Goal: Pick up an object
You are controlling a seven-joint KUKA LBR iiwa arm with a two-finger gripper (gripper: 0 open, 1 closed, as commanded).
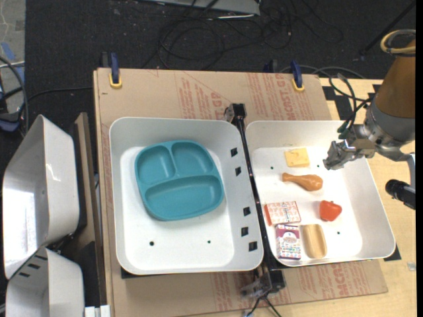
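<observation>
Nearest the front of the right bin (370,246): pink carton (288,242), tan bun (314,240), red-printed packet (282,211), red pepper (330,211). Farther back: chicken drumstick (303,180), yellow cheese square (297,157). Gripper (336,156) hovers right of cheese; finger state cannot be told. Left bin (125,197): teal divided plate (178,179).

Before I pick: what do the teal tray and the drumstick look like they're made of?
Teal tray: likely molded plastic, smooth matte, uniform color, rounded compartments. Drumstick: probably a plastic toy, with a slightly glossy, even orange-brown surface. Can't confirm either by look alone.
</observation>
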